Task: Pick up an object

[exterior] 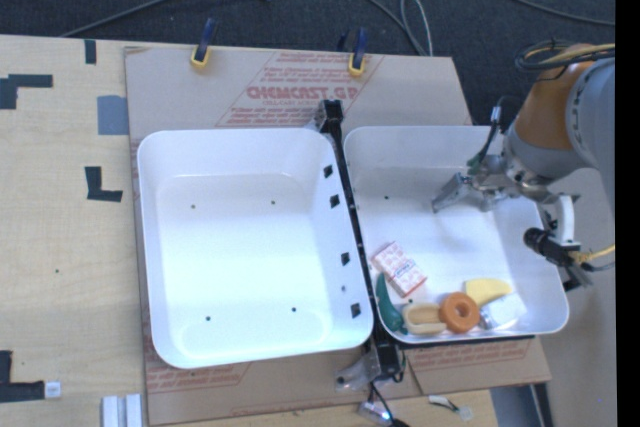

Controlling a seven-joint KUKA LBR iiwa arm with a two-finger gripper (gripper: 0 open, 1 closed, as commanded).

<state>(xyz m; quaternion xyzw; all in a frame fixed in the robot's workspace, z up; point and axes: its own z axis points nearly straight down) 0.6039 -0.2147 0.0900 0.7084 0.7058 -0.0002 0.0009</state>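
Observation:
My gripper [456, 195] hangs over the back middle of the right bin [420, 147], below the grey arm's orange band [545, 118]. Nothing shows in it. The objects lie along the front of that bin, well below the gripper: a red-and-white patterned packet [398, 267], a green piece [386, 305] against the left wall, a tan oval item [425, 317], an orange ring [460, 312], a yellow wedge [488, 291] and a pale clear item [502, 317].
The left bin [160, 215] sits beside the right one, parted by a black clip strip [345, 225]. Both rest on a cardboard sheet [290, 90] held by two clamps at the back. Cables run over the dark floor behind.

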